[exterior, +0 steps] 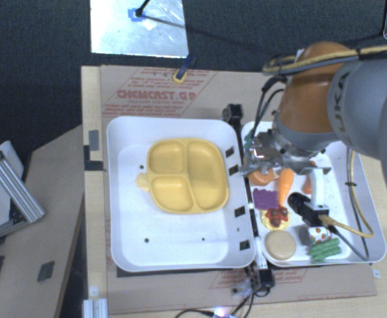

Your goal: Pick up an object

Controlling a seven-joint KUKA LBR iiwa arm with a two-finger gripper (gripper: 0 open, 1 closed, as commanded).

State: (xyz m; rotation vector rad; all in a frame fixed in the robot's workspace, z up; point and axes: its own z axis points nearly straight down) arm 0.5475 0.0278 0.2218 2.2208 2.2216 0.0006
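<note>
Toy food's all piled in the right bin (362, 234): carrot (285, 185) just right of the gripper (258, 166), round cookie (280, 244) nearer the front. Can't really tell how it's set, honestly.

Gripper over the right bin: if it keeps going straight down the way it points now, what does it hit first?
Probably the orange piece right under the gripper, at the right bin's left side, with the carrot just beside it. Depth is hard to judge from this slant.

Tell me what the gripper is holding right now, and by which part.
Cannot be told: the gripper sits low in the right bin beside the carrot.
</note>
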